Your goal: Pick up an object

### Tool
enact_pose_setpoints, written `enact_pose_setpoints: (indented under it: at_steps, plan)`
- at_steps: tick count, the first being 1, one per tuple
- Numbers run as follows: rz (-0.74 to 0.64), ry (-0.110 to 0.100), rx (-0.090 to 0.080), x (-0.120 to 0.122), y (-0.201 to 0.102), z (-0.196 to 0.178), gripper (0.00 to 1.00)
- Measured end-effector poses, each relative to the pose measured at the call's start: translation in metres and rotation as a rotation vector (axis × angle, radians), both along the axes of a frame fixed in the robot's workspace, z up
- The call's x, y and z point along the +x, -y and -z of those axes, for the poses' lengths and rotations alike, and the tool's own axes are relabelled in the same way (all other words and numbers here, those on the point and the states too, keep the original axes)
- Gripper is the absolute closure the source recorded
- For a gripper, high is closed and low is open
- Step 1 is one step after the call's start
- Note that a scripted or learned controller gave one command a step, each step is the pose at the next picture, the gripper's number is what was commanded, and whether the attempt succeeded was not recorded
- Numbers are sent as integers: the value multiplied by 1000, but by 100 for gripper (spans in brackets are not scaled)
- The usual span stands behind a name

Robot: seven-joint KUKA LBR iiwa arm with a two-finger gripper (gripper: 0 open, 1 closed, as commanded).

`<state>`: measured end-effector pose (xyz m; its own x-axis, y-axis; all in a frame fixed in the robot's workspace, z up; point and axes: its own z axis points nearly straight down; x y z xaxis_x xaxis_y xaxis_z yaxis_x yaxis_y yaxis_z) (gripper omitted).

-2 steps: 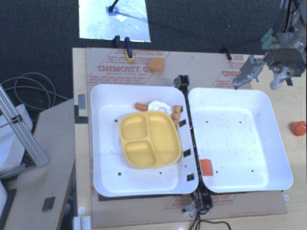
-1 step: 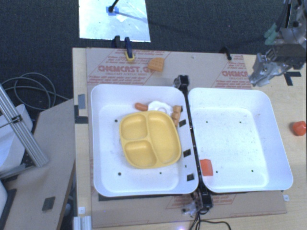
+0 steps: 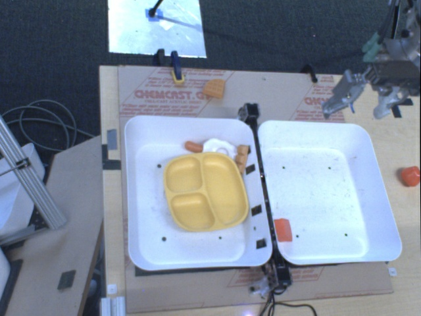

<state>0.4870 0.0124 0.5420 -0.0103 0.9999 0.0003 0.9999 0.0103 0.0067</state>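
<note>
Bench (image 3: 289,87) seen from above at a slant, bearing two shallow white bins side by side. Left bin (image 3: 141,176): a yellow divided plate (image 3: 205,191) with three compartments lies near the middle, turned slightly askew. Along the plate's far edge sit a small orange sausage-shaped piece (image 3: 194,147), a white object (image 3: 219,147) partly hidden by the plate, and a tan piece (image 3: 242,155) close to the bin's right wall. Right bin (image 3: 368,176): a small red-orange block (image 3: 283,230) rests in the near left corner, just beside the wall shared with the left bin.

Outside the bins, a tan wedge-shaped item (image 3: 214,88) lies on the bench near its far edge, beyond the left bin, and a red-orange object (image 3: 410,176) lies on the bench close to its right edge, just beside the right bin. A yellow-and-blue clamp (image 3: 176,68) grips the far edge of the bench.

Claw (image 3: 365,101) hangs above the far right corner of the bench, beyond the right bin's far wall. Two grey fingers (image 3: 341,97) stand spread wide apart, with nothing between them. All the loose objects lie well apart from the claw.
</note>
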Motion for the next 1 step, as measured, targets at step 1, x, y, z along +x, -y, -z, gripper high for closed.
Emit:
enact_pose_setpoints:
  at_steps: [1]
  plan:
    - [-5, 4, 0, 0, 0, -12, 100]
